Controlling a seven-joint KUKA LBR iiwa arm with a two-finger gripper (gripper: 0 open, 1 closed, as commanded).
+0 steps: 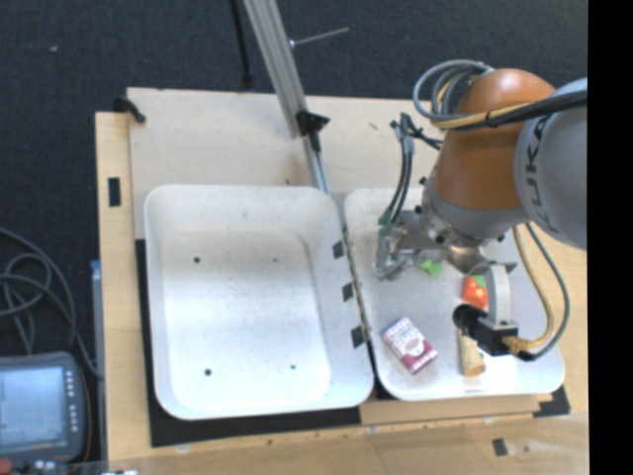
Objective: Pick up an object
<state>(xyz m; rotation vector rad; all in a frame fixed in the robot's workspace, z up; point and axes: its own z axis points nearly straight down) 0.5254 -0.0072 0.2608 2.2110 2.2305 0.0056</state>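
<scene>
Here we are over the worktop [198, 132], two white bins side by side. The arm [495, 151] reaches in from the right, its orange band hanging over the right bin [367, 214], and the end effector [389, 257] is down low by that bin's left wall, near the divide between the bins. Open or closed? Can't tell from up here; the metalwork is a blur, and nothing can be made out in its grasp.

Now the candidates, all in the right bin. A small box [408, 344], pink and dark red, lies flat toward the front, apart from the end effector and nearer the front edge. A green piece [430, 263] sits just beside the end effector on its right, partly tucked under the wrist. An orange piece [476, 289] peeks out further right, also half hidden by the robot. Near the front right lies a tan piece [472, 357], possibly a cork, hard to say at this size.

The left bin [237, 305] shows bare white floor with a few dark specks.
</scene>
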